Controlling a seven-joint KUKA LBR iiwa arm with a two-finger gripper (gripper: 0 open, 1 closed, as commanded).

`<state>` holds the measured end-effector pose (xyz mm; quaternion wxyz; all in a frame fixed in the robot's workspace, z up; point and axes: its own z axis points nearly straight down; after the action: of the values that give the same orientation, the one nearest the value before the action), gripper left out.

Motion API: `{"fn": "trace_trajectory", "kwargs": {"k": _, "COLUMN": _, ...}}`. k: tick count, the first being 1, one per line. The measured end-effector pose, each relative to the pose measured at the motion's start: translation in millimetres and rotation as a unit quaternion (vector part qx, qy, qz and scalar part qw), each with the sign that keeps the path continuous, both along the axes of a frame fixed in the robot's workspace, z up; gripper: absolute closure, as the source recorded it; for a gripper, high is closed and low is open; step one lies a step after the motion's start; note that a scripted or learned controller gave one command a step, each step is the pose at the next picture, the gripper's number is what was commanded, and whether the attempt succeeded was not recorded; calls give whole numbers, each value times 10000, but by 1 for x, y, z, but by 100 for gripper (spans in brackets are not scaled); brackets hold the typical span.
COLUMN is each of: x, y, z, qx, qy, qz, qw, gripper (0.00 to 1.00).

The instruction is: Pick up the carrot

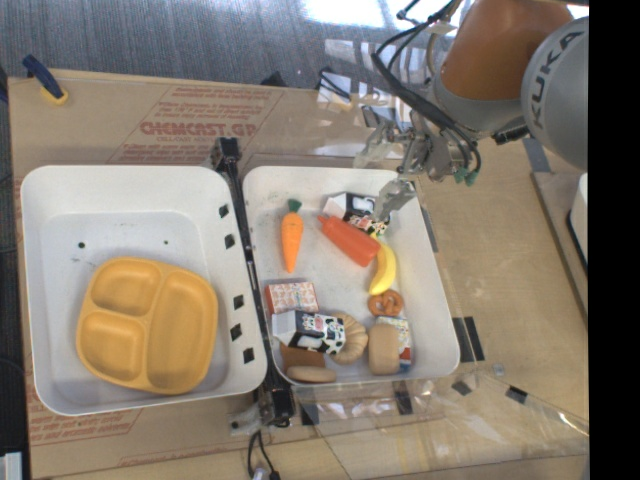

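Observation:
The carrot (291,238), orange with a green top, lies lengthwise in the upper left part of the right bin (438,298), with bare floor around it. My gripper (396,194) hangs over the bin's upper right corner, above a black-and-white carton (352,207). It is well to the right of the carrot and apart from it. Nothing shows in its grasp.
Right of the carrot lie a red-orange block (349,240), a banana (383,268) and a pretzel (385,303). Along the near side of the right bin sit a small box (291,295), a cow-print carton (318,333) and bread pieces (383,348). The left bin (50,208) holds a yellow divided plate (148,323).

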<state>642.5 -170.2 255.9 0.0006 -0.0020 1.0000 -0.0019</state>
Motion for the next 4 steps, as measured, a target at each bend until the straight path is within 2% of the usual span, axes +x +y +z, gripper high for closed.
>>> {"fn": "trace_trajectory", "kwargs": {"k": 1, "x": -16, "y": 59, "z": -134, "qx": 38, "qy": 27, "qz": -547, "qw": 9985, "gripper": 0}}
{"fn": "trace_trajectory", "kwargs": {"k": 2, "x": -37, "y": 78, "z": -163, "qx": 25, "qy": -8, "qz": -930, "qw": 9957, "gripper": 0}}
{"fn": "trace_trajectory", "kwargs": {"k": 3, "x": -35, "y": 79, "z": -151, "qx": 19, "qy": -30, "qz": -890, "qw": 9960, "gripper": 100}}
{"fn": "trace_trajectory", "kwargs": {"k": 4, "x": -79, "y": 119, "z": -60, "qx": 30, "qy": -35, "qz": -2854, "qw": 9584, "gripper": 100}}
